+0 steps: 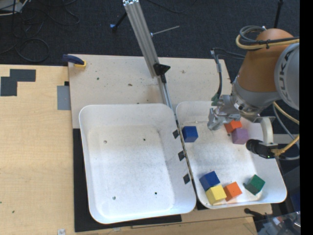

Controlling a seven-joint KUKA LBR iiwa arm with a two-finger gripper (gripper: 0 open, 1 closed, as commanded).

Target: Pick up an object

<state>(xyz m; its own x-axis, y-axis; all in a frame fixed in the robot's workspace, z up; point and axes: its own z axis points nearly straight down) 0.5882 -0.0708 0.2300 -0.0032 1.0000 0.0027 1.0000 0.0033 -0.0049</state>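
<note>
Pale wooden bench (29, 146) carries two shallow white bins, and the gripper (215, 121) hangs low over the far part of the right bin (274, 192); whether it is clenched or released cannot be told. Just beside it, on the arm's side, an orange cube (233, 126) touches a purple cube (240, 136). On its other side, near the wall between the bins, sits a blue cube (190, 133). Well toward the near rim lie another blue cube (210, 179), a yellow cube (215, 194), a second orange cube (233, 190) and a green cube (255, 184). Farther left is the left bin (98, 116).
</note>
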